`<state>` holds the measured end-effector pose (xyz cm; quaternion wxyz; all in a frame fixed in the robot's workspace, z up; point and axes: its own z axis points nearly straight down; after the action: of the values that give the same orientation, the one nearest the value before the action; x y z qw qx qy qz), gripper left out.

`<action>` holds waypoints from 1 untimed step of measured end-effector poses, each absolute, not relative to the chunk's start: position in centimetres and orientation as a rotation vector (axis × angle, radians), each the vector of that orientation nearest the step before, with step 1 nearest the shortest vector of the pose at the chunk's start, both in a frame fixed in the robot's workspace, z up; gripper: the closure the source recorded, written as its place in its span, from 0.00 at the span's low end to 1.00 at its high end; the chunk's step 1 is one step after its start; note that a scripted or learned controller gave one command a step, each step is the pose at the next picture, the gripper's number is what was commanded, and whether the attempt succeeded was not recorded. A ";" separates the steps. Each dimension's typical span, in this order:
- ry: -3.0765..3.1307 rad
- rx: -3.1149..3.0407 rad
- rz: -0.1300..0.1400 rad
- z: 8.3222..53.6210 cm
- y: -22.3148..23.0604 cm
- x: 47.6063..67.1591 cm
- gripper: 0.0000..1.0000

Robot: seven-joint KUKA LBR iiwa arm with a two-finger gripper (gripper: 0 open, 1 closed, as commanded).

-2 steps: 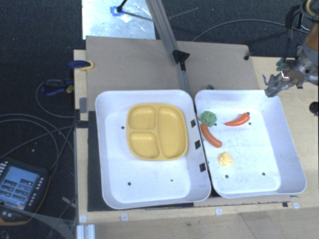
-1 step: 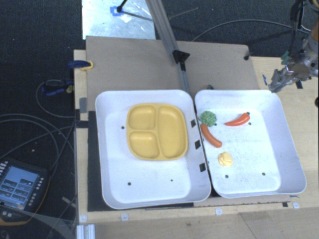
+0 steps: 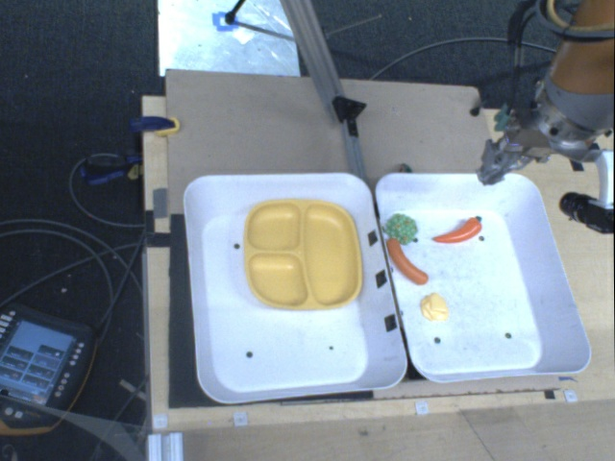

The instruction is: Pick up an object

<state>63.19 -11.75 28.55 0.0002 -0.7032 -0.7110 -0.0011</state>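
In the right bin (image 3: 538, 286) lie a red chili pepper (image 3: 457, 230), a green broccoli piece (image 3: 401, 227), an orange sausage (image 3: 406, 261) and a small yellow item (image 3: 434, 306). My gripper (image 3: 494, 169) hangs over the bin's far rim, up and to the right of the chili pepper, with nothing seen between its fingers. The arm comes in from the upper right.
The left bin (image 3: 221, 353) holds a yellow divided plate (image 3: 302, 254). A grey pole (image 3: 317, 56) slants down from the top to the gap between the bins. Cables and a handheld pendant (image 3: 38, 358) lie on the floor at left.
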 end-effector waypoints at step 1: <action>-2.232 -2.210 -0.001 26.7 -7.0 62.3 1.00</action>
<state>62.35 -6.96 26.72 0.0002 -0.7036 -0.7106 -0.0004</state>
